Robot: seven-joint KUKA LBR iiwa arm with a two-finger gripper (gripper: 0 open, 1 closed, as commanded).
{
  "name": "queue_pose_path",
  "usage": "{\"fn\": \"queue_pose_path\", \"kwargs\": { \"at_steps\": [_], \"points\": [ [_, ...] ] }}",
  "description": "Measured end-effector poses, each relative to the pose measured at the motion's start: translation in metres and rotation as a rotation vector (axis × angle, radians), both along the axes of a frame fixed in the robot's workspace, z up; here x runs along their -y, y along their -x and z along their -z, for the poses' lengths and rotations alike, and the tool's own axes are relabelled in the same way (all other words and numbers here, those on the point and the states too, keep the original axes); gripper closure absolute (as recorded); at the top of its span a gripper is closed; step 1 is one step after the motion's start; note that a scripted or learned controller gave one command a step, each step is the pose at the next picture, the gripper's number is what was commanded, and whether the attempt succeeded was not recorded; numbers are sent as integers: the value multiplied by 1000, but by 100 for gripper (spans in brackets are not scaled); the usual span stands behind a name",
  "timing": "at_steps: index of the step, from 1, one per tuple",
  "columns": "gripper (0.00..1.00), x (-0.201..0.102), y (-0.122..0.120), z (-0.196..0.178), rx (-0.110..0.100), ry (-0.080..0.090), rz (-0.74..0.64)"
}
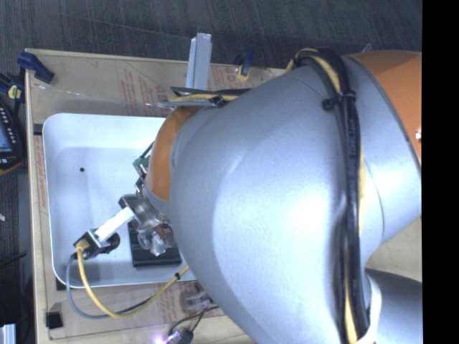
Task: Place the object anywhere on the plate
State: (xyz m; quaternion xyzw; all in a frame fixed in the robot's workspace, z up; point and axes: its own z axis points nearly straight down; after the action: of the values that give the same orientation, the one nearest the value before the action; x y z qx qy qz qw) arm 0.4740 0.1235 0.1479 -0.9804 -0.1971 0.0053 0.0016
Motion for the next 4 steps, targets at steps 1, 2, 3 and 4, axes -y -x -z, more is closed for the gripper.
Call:
{"fn": "queue_pose_path", "kwargs": {
  "at_steps": [1, 2, 3, 4],
  "points": [
    [100, -30, -15, -107, 10, 0, -79],
    [100, -33, -113, -30, 6, 3, -90],
    [100, -4, -159, -48, 7, -3, -289],
    [100, 7, -170, -142, 13, 1, 112]
  ]
}}
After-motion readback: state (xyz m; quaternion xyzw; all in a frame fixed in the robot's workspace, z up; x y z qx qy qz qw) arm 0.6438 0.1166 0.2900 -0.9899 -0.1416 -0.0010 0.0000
